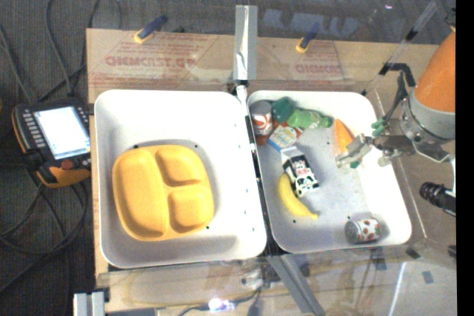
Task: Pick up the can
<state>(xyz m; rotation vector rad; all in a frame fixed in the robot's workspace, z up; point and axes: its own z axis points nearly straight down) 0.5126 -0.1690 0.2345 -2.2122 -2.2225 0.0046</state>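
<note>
A small can [364, 229] with a red and white label lies on its side in the near right corner of the right bin [385, 189]. A second can [261, 121], red with a silver top, stands upright in that bin's far left corner. My gripper [363, 143] hovers over the right side of the bin, beside an orange wedge-shaped object [343, 134]. It is well above and behind the lying can and far right of the upright one. Its fingers [349, 156] are spread apart, with nothing between them.
The right bin also holds a green bottle [302, 118], a small white packet [284, 137], a cow-print carton [301, 175] and a banana [295, 201]. In the left bin [111, 115] lies a yellow divided plate [164, 191]. A handheld pendant [53, 135] sits left of the bench.
</note>
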